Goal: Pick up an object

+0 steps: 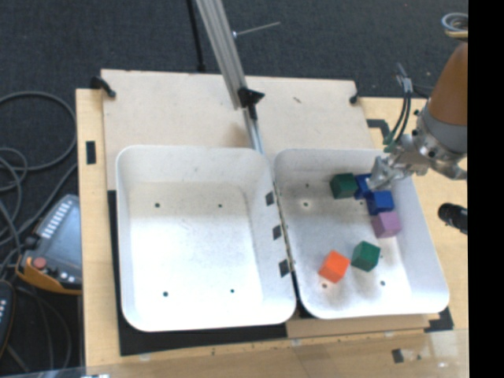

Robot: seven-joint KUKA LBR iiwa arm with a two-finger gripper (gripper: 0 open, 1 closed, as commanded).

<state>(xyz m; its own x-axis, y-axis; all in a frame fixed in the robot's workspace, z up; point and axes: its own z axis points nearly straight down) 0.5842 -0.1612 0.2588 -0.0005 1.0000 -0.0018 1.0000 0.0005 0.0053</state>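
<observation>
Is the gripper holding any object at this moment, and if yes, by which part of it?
It cannot be told. The gripper is low in the right bin, at the blue block and beside the dark green block, but a hold is not visible.

Floor: dark grey carpet [94,22], evenly lit. Bench: pale wooden top [181,109] with a lighter board laid over it. Aluminium rail [224,46] rising at a slant from the bench's middle. Black cables [24,164] looped on the floor at left. Handheld pendant [55,242], grey and orange, lying beside the bench.
</observation>
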